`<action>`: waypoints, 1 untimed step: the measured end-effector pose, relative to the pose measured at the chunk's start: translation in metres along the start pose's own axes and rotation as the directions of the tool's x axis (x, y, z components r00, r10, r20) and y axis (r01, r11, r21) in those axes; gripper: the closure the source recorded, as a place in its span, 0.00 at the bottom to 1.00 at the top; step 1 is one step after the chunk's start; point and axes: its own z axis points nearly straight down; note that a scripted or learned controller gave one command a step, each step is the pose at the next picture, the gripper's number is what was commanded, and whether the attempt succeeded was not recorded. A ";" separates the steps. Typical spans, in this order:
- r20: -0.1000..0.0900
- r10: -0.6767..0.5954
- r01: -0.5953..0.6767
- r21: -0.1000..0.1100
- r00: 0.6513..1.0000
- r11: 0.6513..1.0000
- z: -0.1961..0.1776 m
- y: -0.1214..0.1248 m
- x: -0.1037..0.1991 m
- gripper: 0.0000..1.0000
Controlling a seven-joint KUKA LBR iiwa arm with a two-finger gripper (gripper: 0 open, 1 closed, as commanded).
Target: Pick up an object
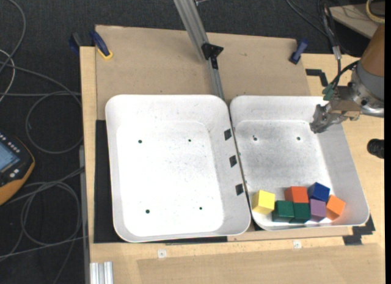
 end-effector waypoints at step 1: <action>0.000 0.001 -0.001 0.002 1.000 1.000 0.001 -0.006 0.043 1.00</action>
